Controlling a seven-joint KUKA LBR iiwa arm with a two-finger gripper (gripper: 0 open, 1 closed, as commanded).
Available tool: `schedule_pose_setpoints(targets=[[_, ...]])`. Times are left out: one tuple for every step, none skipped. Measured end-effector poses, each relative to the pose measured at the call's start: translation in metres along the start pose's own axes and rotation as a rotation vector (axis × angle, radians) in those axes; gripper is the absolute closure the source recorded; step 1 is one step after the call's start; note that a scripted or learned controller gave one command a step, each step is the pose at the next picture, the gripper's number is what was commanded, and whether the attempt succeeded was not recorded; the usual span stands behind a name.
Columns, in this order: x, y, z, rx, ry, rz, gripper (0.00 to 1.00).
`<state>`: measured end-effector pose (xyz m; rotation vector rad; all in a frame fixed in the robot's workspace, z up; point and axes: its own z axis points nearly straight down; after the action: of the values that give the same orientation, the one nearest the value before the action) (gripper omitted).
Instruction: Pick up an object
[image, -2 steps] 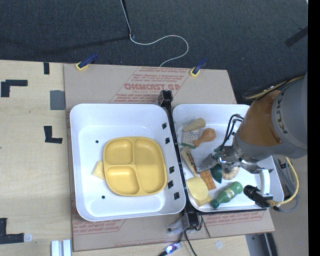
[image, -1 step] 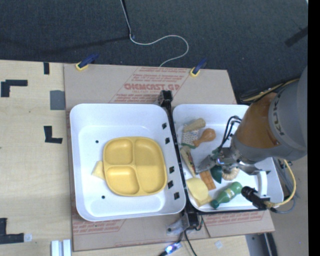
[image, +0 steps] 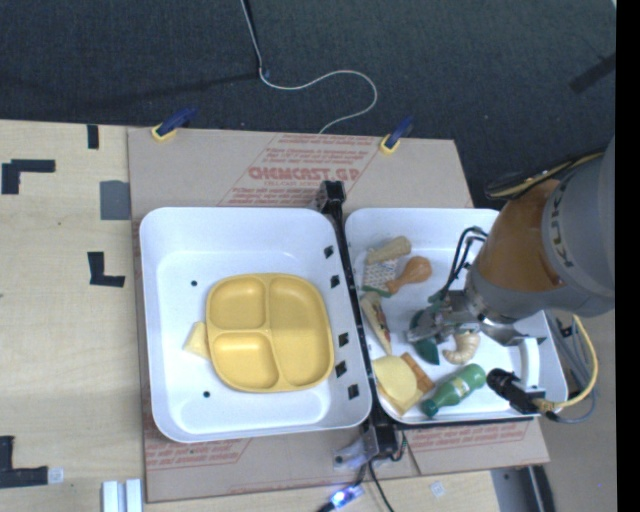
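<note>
The right bin (image: 440, 222) holds a heap of toy food: a green bottle (image: 453, 390) at the front, a yellow wedge (image: 395, 381), a cream curved piece (image: 462, 346), a brown drumstick (image: 408, 272), a tan piece (image: 388, 249) and a dark teal piece (image: 427, 350). My gripper (image: 432, 326) is down in the middle of this bin, right above the teal piece and beside the cream piece. The arm's grey and orange wrist (image: 520, 255) hides much of the bin's right side.
The left bin (image: 165, 235) holds a yellow divided plate (image: 270, 332) with a pale yellow piece (image: 195, 340) tucked at its left edge. A black clip divider (image: 343, 290) runs between the bins. A white cable (image: 320, 85) loops on the dark floor behind.
</note>
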<state>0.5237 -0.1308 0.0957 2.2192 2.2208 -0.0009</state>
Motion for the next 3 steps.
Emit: schedule_pose_setpoints(targets=[[0.008,0.001,-0.044,0.000,0.002,-0.001,1.00],[0.009,-0.006,-0.102,0.002,0.002,-0.001,1.00],[0.010,-0.006,-0.130,0.001,0.002,-0.001,1.00]])
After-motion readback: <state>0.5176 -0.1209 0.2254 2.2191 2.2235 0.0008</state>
